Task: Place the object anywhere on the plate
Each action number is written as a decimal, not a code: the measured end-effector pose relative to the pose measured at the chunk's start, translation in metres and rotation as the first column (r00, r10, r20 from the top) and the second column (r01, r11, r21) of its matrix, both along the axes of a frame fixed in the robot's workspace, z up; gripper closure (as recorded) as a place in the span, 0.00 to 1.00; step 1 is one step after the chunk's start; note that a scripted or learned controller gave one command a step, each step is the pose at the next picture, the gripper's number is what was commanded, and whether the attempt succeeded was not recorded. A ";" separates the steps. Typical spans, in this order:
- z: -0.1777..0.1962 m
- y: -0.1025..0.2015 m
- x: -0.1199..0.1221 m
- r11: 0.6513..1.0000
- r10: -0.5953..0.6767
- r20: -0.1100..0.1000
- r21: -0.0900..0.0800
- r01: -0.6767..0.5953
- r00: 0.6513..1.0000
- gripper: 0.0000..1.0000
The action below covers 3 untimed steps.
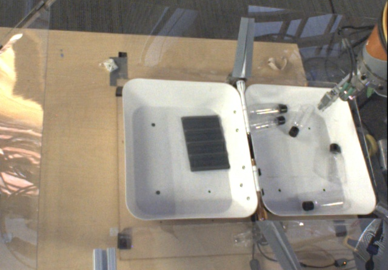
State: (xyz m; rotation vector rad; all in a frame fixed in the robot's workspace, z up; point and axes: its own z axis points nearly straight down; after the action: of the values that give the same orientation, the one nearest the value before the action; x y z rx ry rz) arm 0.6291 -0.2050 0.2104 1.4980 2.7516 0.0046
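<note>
Camera view, from above | we see the gripper (327,102) poised over the right bin's (364,202) upper right corner, nothing between its fingers; open or closed, we cannot tell | clear vials with black caps (267,115) lie scattered in that bin | dark ridged plate (205,142) sits mid left bin (139,202)

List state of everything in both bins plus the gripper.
Dark ribbed plate: lying flat in the left bin, nothing on it.
Clear tubes with black caps: lying on their sides in the right bin, several scattered, none on the plate.
Gripper: over the right bin's upper right corner, nothing seen between its fingers.
</note>
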 end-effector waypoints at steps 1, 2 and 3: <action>0.130 0.075 0.041 0.885 -0.466 -0.002 0.003 0.466 0.885 1.00; 0.164 0.123 0.041 0.999 0.047 0.000 0.001 -0.047 0.999 1.00; 0.227 0.187 0.040 0.964 0.267 0.000 -0.001 -0.267 0.964 1.00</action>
State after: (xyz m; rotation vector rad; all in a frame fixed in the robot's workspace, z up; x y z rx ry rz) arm 0.6692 -0.0184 0.4374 1.1130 2.9285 0.0058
